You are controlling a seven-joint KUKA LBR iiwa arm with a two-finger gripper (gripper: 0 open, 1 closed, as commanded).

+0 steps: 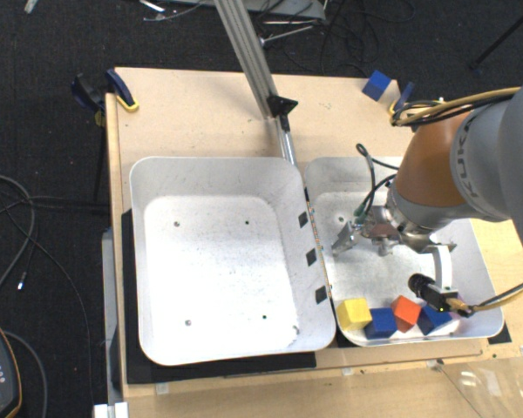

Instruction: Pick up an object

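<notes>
Pale wooden counter [200, 111] carries two white bins; the right bin [349, 181] holds a yellow block [353, 312], two blue blocks [382, 322] and an orange block [406, 312] clustered at its near edge. Above the bin floor hangs the gripper [359, 233], nothing between its fingers; whether they are spread cannot be told, so picking is not yet done.

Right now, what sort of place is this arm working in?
Probably a robotics lab test bench: a wooden bench bearing two white bins, toy blocks in the right one, loose cables on dark carpet, and a clamp at the corner.
</notes>
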